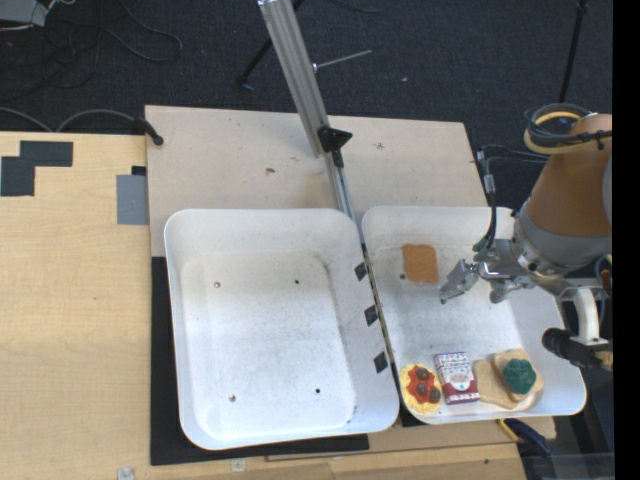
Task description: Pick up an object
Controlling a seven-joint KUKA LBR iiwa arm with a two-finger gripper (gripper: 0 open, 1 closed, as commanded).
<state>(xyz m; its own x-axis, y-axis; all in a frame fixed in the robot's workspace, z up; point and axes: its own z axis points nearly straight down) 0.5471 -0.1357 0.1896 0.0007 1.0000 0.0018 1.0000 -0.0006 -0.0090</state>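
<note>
My gripper (458, 282) hangs over the right bin (400, 223), reaching in from the right edge, its tip pointing leftward. How far it is spread I cannot tell from this angle (the metal parts blur together). Nothing sits in it that I can see. Just to its left, near but apart, a flat brown square (420, 263) lies on the bin floor. Along the near edge of the same bin lie a round red-and-yellow piece (422, 388), a small red-and-white box (456, 378) touching it, and a tan slice with a green lump (516, 378) on top. The left bin (200, 238) sits alongside.
</note>
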